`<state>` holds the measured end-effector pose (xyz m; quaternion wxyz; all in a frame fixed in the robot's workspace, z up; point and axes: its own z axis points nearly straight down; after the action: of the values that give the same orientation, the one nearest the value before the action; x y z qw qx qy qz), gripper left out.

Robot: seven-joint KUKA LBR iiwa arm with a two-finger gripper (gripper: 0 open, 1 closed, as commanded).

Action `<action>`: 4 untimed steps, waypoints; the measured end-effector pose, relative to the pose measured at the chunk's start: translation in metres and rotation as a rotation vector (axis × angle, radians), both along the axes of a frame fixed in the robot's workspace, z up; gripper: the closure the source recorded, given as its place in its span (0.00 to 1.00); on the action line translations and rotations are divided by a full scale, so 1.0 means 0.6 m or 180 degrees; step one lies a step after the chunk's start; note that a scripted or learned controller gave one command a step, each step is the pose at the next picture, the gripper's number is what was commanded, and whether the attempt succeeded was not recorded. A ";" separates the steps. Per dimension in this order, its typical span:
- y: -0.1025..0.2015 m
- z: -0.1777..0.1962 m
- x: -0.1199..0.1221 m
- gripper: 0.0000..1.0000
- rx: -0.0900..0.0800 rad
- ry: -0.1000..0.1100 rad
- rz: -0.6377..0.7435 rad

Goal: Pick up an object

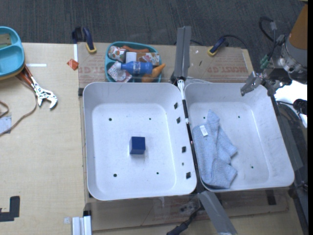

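So the thing I'd go for is the blue block (138, 145), sitting flat in the left bin (93, 131), a bit below the middle of the floor and well clear of every wall. It's a small cube, solid dark blue, square edges, top face a touch lighter than the side facing the camera. Nothing touches it, so it looks like an easy squeeze from straight above.

The other candidate is the pale blue cloth (215, 151) crumpled in the right bin (274, 131), lying along that bin's left side, with a little white tag near its top end. Soft and floppy, so I'd guess it's the trickier grab.

My claw (260, 81) is up at the far right corner of the right bin, around the rim, with nothing in it. I honestly can't tell whether it's apart or together from this angle, too much clutter around the wrist.

So I'd call this the very start: no approach to anything yet. Next move calls for swinging left across both bins, lining up over the block, then dropping straight down.

Beyond the bins, on the desk (44, 155), there's a tub of odds and ends (133, 62) and a wrench (43, 95).
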<state>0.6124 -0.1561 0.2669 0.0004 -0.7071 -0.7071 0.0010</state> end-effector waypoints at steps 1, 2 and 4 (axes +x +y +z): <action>0.110 -0.127 -0.104 0.00 0.0002 0.0004 0.0140; 0.030 -0.292 -0.117 0.00 0.0001 -0.0004 -0.0400; -0.069 -0.292 -0.114 0.00 0.0002 -0.0004 -0.0882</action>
<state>0.5443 -0.1976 0.0919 0.0004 -0.7980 -0.6027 0.0003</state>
